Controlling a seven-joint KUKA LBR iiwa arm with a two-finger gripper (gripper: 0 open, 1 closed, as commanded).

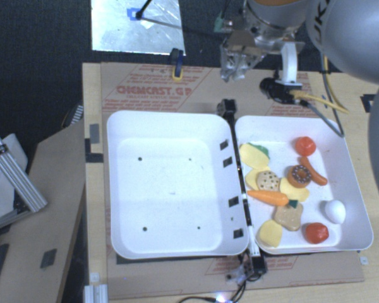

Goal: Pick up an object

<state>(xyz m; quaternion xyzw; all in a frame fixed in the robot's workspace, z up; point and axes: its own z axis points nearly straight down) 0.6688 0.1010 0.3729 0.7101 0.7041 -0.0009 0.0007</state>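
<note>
The right bin (pixel 354 188) holds several toy foods: a red tomato (pixel 305 146), a chocolate donut (pixel 299 175) with a sausage (pixel 314 172) beside it, a cookie (pixel 268 181), an orange carrot (pixel 268 197), a slice of toast (pixel 288 216), a white egg (pixel 334 211), a second red piece (pixel 316 233) and yellow chips (pixel 254 155) (pixel 270 233). My gripper (pixel 235 67) hangs well above the bench behind the bins, over the brown board beyond the divide between them. Nothing shows under it.
The left white bin (pixel 123 188) sits beside the right one, with black clips (pixel 227 145) along the seam between them. A yellow-and-blue clamp (pixel 176 65) stands at the board's back edge. A shiny metal sheet (pixel 136 17) lies further back. Cables (pixel 316 100) trail behind the right bin.
</note>
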